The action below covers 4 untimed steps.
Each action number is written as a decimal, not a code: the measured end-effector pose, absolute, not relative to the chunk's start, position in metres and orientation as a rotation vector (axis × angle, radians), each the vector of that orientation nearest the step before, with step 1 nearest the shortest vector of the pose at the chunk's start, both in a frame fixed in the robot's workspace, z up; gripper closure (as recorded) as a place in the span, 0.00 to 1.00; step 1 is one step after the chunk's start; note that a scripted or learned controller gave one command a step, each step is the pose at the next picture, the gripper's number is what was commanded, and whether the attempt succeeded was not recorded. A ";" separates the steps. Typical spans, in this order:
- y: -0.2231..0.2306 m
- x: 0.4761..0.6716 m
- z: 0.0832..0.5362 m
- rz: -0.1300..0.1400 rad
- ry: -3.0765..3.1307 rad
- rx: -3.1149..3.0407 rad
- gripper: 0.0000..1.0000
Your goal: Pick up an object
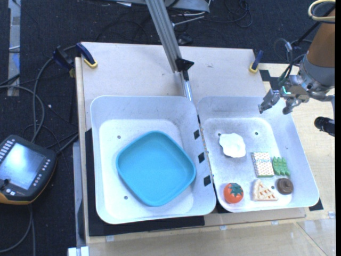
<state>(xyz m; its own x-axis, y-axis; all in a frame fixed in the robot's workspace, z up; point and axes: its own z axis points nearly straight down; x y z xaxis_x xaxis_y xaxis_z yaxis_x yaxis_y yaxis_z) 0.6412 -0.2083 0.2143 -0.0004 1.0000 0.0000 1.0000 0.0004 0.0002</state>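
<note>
My gripper (277,103) hangs above the far right corner of the right bin (298,143), its two fingers spread apart with nothing between them. Inside that bin lie a white lumpy piece (233,144), a checkered square block (262,163), a green piece (281,166), a red tomato (233,192), a pizza-slice wedge (263,191) and a brown doughnut (285,185). All of them sit well in front of the gripper, apart from it.
The left bin (101,121) holds a blue square dish (154,167). A slanted metal post (166,28) rises from the bench between the bins. A handheld pendant (22,168) lies on the floor at left, with cables around it.
</note>
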 end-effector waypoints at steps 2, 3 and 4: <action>-0.204 0.635 0.153 -0.004 2.225 2.224 0.00; -0.204 0.634 0.100 -0.004 2.225 2.224 0.00; -0.204 0.636 0.114 0.000 2.222 2.220 1.00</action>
<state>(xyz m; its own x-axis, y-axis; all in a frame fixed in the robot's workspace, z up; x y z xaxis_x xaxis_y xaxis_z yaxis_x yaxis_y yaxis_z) 0.6356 -0.2042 0.1138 -0.0009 1.0000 -0.0006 1.0000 0.0010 0.0009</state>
